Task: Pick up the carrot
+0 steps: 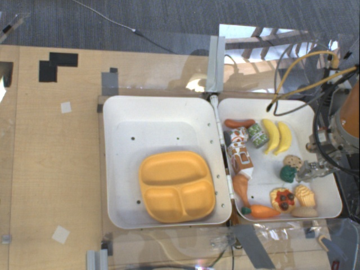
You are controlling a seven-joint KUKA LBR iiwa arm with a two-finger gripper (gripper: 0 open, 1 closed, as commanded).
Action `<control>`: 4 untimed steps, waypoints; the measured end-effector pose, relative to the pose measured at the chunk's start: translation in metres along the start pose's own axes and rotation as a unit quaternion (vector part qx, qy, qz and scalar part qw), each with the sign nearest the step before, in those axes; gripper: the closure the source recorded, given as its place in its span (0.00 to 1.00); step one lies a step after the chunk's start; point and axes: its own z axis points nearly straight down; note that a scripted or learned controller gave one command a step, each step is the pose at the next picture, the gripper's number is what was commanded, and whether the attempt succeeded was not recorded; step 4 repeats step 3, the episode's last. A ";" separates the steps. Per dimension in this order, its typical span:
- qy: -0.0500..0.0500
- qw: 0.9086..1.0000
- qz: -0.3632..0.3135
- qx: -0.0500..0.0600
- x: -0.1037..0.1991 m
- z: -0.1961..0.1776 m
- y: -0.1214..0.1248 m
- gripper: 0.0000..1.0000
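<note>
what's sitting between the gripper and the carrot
In the camera view, the pizza slice and croissant lie between the gripper and the carrot.

Two shallow white plastic bins (163, 111) sit side by side on the surface. One yellow three-compartment tray (176, 185) lies in the left one. The right one holds two yellow toy bananas (278, 136), one orange toy carrot (263, 211), one red sausage (240, 123), one green can (257, 135), one round cookie (292, 162) and one small pizza slice (282, 198).
</note>
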 end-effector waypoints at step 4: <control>-0.002 0.876 -0.483 -0.001 -0.038 -0.020 0.001 1.00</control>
